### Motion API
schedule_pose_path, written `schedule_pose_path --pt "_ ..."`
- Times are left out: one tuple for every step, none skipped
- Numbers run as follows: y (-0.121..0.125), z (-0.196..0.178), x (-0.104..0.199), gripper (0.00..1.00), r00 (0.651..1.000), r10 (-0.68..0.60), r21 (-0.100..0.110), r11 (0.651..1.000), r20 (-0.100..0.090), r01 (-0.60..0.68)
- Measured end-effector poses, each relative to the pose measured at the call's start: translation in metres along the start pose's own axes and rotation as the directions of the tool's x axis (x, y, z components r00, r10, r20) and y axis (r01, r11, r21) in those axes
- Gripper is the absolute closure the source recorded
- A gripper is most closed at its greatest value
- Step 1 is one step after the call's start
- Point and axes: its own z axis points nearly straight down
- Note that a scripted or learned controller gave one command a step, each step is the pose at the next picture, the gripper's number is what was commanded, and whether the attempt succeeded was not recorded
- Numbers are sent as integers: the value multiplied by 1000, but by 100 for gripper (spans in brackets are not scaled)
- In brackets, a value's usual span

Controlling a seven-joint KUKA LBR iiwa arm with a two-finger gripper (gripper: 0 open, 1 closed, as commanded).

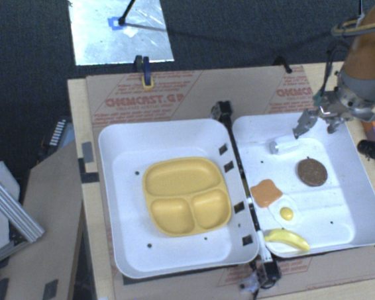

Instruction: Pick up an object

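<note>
The jaws (317,120) hang spread and hold nothing, above the back edge of the right bin (357,181). The brown patty (312,171) lies in this bin, near and just in front of them; the small white cylinder (283,145) lies to their left, its long axis running left-right.

Red lettering reading roughly "CHEMCAST GP" is showing on the brown board (168,91) lying beneath the bins, left of centre; a second red print at its right is staying too slanted to read.
</note>
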Motion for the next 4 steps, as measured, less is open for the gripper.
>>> schedule_pose_path --pt "5 61 -2 0 1000 0 2 1000 0 0" --pt "6 46 -2 100 1000 -1 -4 1000 1 1" --pt "1 -16 -5 100 1000 3 -6 1000 2 -3" --pt "2 -40 -5 100 1000 0 -5 1000 1 0"
